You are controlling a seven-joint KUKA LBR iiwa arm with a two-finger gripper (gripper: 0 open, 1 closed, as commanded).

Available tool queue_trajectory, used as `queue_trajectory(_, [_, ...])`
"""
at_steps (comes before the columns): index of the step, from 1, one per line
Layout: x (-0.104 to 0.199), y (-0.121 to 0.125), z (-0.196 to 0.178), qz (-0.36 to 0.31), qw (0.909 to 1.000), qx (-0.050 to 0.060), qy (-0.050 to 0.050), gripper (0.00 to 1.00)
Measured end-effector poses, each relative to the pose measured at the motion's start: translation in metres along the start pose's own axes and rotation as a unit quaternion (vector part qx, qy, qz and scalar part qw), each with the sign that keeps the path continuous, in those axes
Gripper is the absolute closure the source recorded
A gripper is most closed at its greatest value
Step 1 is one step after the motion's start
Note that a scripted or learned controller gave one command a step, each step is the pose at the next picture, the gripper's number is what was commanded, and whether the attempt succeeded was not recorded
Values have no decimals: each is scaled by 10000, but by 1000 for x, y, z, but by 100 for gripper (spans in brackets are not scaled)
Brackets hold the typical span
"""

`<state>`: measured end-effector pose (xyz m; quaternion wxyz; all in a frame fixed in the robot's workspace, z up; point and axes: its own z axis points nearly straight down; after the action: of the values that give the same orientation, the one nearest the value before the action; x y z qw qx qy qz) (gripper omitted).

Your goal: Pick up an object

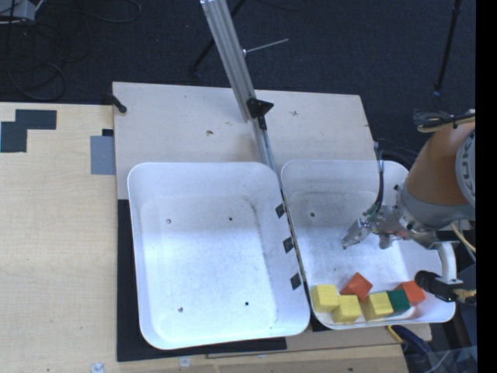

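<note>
Because the blocks (pixel 365 298) crowd the right bin's (pixel 326 185) near edge, you see the gripper (pixel 371 234) hovering above them, fingers spread and holding nothing.

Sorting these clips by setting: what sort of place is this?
Probably a robotics lab bench: a grey arm with an orange band reaches over two shallow white bins, small coloured blocks lie in the right bin, and cables trail over dark carpet.
</note>
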<state>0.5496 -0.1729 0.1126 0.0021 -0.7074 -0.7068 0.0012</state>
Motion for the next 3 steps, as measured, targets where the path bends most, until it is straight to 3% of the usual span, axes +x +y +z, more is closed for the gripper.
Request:
queue_trajectory(2, [70,-18,17,-15,10000,8,11,0])
queue_trajectory(3, [135,-52,-81,-30,10000,-35,9,0])
